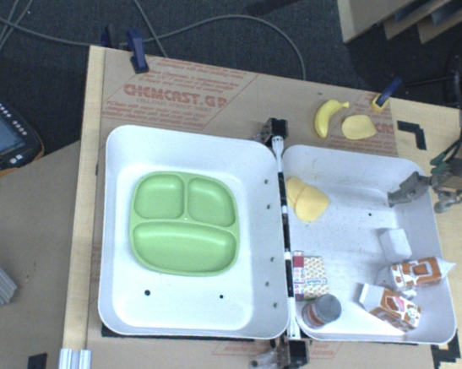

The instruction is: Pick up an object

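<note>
Several small things are seen in the right bin (361,168). A yellow lump (307,200) is placed near the bin's left wall, toward the far end. A small checked box (311,275) is set against the same wall, closer to the near end, and a grey round can (324,309) is found just beside it at the near edge. A white block (394,242) is laid toward the right side, with two brown and white packets (415,274) (391,306) close to it at the near right corner. The gripper (406,192) is seen over the far right corner of this bin, and nothing is seen held in it; whether it is open or closed cannot be told. A green divided plate (184,223) is laid in the left bin (114,291). A yellow banana (328,116) and another yellow piece (358,127) are left on the board (192,97) behind the bins.
</note>
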You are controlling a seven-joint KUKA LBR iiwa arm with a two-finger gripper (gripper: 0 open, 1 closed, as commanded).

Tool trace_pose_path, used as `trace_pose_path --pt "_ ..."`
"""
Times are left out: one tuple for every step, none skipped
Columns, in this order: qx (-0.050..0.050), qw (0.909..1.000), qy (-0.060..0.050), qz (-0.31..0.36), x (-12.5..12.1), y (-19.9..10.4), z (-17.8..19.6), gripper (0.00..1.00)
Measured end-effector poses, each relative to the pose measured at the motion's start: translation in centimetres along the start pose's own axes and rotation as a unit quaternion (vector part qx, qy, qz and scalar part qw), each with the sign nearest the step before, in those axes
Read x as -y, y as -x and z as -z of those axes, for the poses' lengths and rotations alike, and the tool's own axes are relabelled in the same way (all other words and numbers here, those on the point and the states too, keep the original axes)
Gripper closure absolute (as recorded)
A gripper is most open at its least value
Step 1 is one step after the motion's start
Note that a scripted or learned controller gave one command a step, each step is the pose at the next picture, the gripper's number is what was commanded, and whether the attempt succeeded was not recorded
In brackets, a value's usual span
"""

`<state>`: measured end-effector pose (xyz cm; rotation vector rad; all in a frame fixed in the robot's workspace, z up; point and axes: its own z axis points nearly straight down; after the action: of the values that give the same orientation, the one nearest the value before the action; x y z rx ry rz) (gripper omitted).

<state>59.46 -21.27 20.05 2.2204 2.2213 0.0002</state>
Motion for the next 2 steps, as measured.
trace_pose_path --pt "-0.002 1.0000 0.000 0.001 3.3 0.7 -10.6 0.00" --pt "-0.002 1.0000 -0.002 0.000 7.6 0.4 -11.6 0.00"
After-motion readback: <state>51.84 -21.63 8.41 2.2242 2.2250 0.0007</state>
